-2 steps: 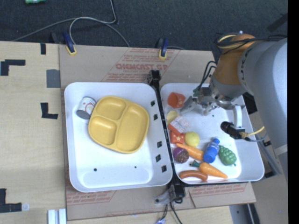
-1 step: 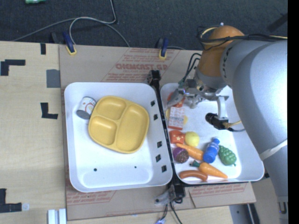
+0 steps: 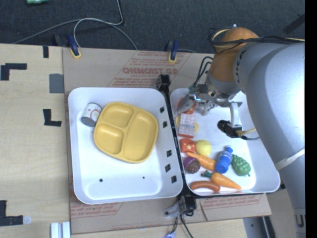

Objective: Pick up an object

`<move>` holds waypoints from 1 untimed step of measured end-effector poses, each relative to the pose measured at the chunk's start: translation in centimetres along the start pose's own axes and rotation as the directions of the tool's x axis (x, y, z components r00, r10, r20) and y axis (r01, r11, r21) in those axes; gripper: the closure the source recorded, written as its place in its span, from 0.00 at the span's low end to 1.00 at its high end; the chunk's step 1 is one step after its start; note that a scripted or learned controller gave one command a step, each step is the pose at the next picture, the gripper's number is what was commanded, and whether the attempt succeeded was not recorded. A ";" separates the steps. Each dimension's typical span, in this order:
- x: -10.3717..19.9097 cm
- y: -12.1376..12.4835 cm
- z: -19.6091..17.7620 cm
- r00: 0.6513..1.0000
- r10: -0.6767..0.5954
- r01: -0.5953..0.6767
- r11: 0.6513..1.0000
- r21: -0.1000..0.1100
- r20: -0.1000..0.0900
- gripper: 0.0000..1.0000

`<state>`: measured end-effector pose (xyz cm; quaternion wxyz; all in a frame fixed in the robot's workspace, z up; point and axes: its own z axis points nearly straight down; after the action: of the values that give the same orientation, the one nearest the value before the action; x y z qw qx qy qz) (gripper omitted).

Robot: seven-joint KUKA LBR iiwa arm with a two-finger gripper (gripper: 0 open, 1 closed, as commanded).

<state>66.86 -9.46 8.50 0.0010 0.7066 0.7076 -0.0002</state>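
**Camera view: gripper low over the right bin's far end**

We see the gripper [image 3: 194, 101] down in the right bin [image 3: 257, 155], just above a small red-and-white packet [image 3: 186, 124]. We cannot tell how it is set. Toy foods crowd the bin's near end: a lemon [image 3: 203, 147], a blue bottle [image 3: 224, 160], a carrot [image 3: 226, 181]. A yellow divided plate [image 3: 125, 131] lies in the left bin [image 3: 119, 188].

Red printed lettering on the brown cardboard sheet [image 3: 143, 71] under the two bins reads, upside down in this view, apparently "CHEMCAST"; the remaining characters are too blurred to read. The small red-and-white packet [image 3: 186, 123] in the right bin [image 3: 262, 177] carries print too small to read.
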 end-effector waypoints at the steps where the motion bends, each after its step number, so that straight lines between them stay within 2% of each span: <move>1: -0.1 0.0 0.0 1.000 -0.001 0.001 1.000 0.000 0.000 0.00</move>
<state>66.86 -9.52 8.51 0.0009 0.7063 0.7079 -0.0003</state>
